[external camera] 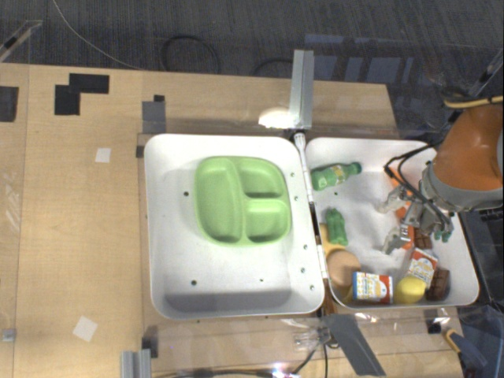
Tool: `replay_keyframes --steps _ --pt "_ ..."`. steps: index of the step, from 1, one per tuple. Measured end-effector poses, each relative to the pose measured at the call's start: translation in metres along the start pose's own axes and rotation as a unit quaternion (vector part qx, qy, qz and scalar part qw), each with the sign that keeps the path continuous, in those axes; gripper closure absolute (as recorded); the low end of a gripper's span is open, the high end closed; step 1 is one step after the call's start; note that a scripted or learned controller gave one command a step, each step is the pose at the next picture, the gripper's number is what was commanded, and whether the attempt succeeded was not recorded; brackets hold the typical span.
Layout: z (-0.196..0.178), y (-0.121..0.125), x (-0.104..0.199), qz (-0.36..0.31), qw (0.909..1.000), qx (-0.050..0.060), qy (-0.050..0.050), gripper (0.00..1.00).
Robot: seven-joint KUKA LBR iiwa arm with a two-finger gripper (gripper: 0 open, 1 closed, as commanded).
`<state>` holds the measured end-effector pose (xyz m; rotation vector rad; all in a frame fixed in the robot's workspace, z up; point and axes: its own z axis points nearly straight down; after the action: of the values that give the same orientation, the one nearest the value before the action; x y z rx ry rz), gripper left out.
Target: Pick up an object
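My gripper (392, 225) hangs over the right part of the right bin (370, 150), reaching in from the right under the orange-banded wrist (472, 160). Its two grey fingers (390, 205) are spread apart, so it is open, with bare bin floor between the tips. An orange piece (403, 211) lies right beside the gripper body, partly hidden by it. Left of the fingers are a green bottle (335, 175) and a small green object (336, 227). Along the bin's near edge sit a tan rounded object (340, 266), a small printed can (372, 287), a yellow lemon (409, 290) and a brown item (439, 283).
The left bin (169, 211) holds a green divided tray (240, 199). A grey metal post (302, 89) stands behind the seam between the bins. Black cables (405, 162) loop near the wrist. A small printed packet (421, 268) lies under the gripper.
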<state>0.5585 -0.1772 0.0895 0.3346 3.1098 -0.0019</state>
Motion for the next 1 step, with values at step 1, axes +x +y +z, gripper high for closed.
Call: replay_keyframes --steps 1 --pt "-0.0002 0.0014 0.0045 0.001 1.0000 0.000 -0.001 0.00"
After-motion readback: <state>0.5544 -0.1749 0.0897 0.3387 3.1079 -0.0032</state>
